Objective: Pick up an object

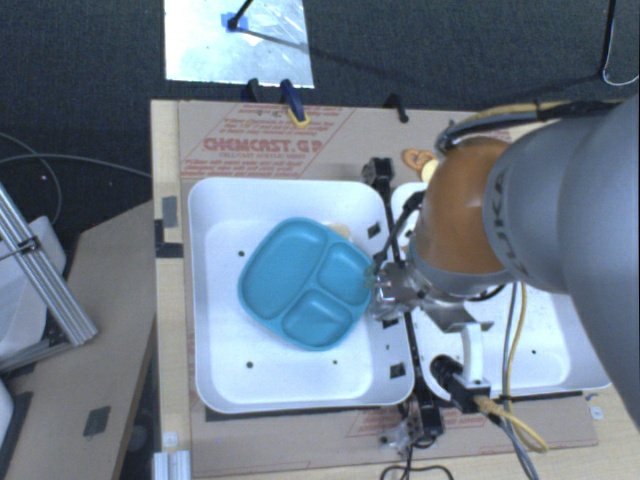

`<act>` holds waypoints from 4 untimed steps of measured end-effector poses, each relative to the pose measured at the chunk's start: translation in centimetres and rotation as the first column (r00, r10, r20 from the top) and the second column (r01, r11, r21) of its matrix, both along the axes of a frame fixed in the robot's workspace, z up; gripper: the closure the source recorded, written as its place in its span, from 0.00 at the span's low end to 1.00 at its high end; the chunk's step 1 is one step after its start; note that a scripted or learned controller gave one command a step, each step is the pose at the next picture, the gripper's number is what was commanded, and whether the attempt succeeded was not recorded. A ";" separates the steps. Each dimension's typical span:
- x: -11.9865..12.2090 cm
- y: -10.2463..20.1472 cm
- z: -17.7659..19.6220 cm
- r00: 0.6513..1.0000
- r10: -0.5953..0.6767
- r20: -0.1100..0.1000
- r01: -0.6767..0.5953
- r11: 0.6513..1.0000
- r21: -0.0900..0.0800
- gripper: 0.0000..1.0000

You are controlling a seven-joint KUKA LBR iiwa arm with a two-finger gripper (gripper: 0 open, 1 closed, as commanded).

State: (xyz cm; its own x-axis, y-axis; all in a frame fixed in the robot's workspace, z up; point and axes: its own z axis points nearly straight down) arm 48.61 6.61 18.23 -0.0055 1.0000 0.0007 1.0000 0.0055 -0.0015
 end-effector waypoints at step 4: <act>0.1 -2.2 6.9 1.000 0.000 0.003 0.000 1.000 0.000 1.00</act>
